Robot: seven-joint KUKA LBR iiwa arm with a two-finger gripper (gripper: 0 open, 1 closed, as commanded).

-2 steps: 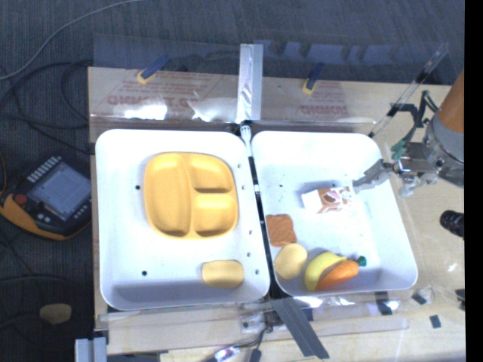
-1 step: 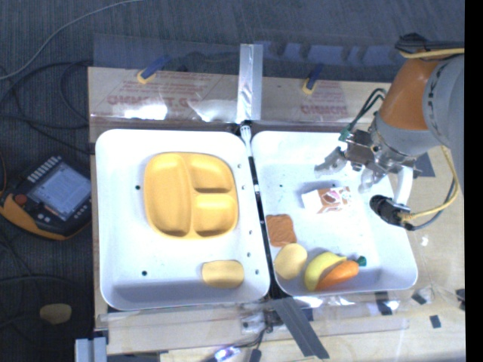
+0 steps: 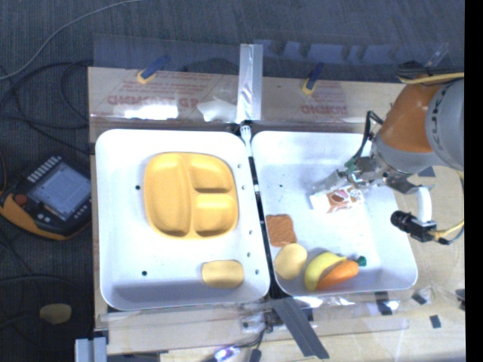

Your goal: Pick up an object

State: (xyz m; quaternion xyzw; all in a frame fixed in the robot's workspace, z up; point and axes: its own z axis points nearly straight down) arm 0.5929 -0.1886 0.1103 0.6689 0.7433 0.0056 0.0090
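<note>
- Bench (image 3: 173,96) of pale wood carried two shallow white bins side by side, with clear plastic sheeting and two blue-and-yellow clips along its far edge.
- Left bin (image 3: 113,225) held a yellow divided tray (image 3: 190,194) near its middle and a small tan, bread-like block (image 3: 223,273) close to its near wall.
- Right bin (image 3: 392,262) held the loose items, most of them gathered toward its near left corner.
- Arm (image 3: 423,127), grey with an orange band, reached in from the right over the far right part of the right bin.
- Gripper (image 3: 355,170) sat low at the arm's tip, just above a small white packet with red print; whether it was clenched or released could not be told from this angle, and nothing was plainly seen between its tips.
- White packet (image 3: 339,200) lay on the bin floor, just beside and slightly nearer than the gripper.
- Banana (image 3: 321,268) lay against the near wall, touching an orange carrot (image 3: 339,272) with a green tip.
- Round yellowish fruit (image 3: 290,260) sat just left of the banana.
- Brown cracker-like square (image 3: 281,228) lay near the divider, just beyond the round fruit.
- Handheld pendant (image 3: 45,198), orange-edged, rested on the floor well left of the bench.
</note>
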